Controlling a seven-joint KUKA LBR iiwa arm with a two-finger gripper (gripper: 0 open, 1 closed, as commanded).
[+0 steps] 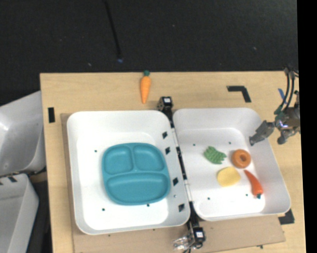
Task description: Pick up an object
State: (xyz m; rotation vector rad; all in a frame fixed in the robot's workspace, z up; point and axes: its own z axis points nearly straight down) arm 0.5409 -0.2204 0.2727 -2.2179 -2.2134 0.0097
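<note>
You've got the gripper (269,132) sitting at the far right rim of the right bin (200,122), which I'll use as the reference for everything below. Only the wrist end of the arm is in frame, coming in from the right edge with a bundle of cables above it. One dark finger (260,133) angles down-left over the bin's right wall, the other sits further right, just outside the rim. They look spread apart with nothing between them, though the picture is coarse there, so take that as probable.

Inside the right bin, all toward its right half:
- green leafy piece (215,155), roughly mid-bin
- orange ring-shaped piece (241,158), just right of the green one, nearest the gripper
- yellow rounded piece (229,176), below the ring and the green piece, just beside both
- red-orange chili-like piece (254,183), slanted along the bin's right wall, its upper end just beside the ring

None of them touches the gripper; the ring is near it but clearly apart. The bin's right wall lies between the fingers and the pieces.

Left of the right bin, touching it along the hinge-like seam, you have the left bin (81,152) with a teal divided plate (135,172) lying flat in the middle. A toy carrot (145,87) lies on the bench (95,89) above the seam, outside both bins, green top pointing away from them.
</note>
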